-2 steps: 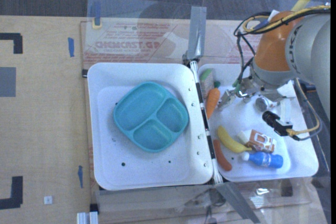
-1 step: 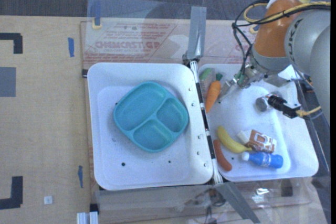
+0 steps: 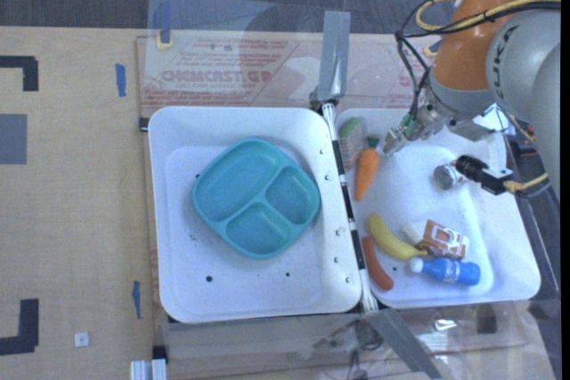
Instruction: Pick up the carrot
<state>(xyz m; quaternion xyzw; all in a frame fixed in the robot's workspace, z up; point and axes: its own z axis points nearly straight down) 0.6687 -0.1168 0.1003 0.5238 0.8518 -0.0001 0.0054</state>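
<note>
Nearest you lay a blue plastic bottle [image 3: 450, 270], well below your pincer [image 3: 398, 136]. Just left of it rested the tapered orange carrot [image 3: 365, 173], ungrasped; I couldn't tell its grip state.

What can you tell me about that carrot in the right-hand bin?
The carrot is a small orange toy, smooth and plastic-looking, with a green top. It lies flat on the floor of the right bin, close along the bin's left wall, green end pointing away from the camera and tip toward it. Its green end sits beside a greenish item that is too blurred to name. The claw hangs just to its right, not gripping it.
</note>
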